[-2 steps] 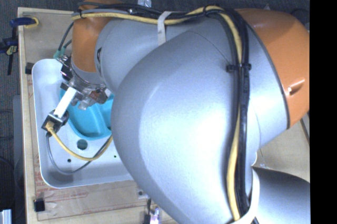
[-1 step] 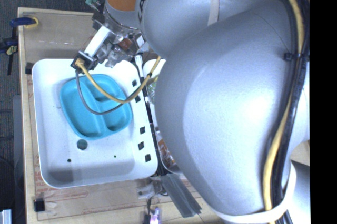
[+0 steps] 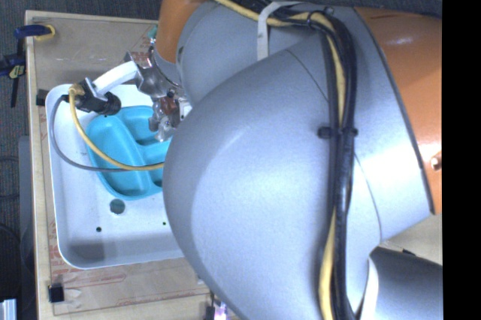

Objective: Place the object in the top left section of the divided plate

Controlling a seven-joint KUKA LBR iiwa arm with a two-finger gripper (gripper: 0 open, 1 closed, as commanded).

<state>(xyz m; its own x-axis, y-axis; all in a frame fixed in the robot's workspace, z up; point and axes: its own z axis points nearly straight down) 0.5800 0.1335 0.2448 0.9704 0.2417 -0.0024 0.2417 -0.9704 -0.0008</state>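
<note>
Two-finger metal gripper (image 3: 162,123) poised above blue plastic divided plate (image 3: 120,149) in shallow white bin (image 3: 75,236); grip state impossible to tell. Best lowered slowly, centred over target section.

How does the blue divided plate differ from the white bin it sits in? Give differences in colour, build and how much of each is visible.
Colour: the divided plate is bright blue; the bin is white.
Build: the plate has raised ridges splitting it into sections; the bin's visible floor is one open surface.
Visibility: the arm hides the plate's right part; the bin's left wall and near corner show.
Both are shallow with rounded corners.
</note>
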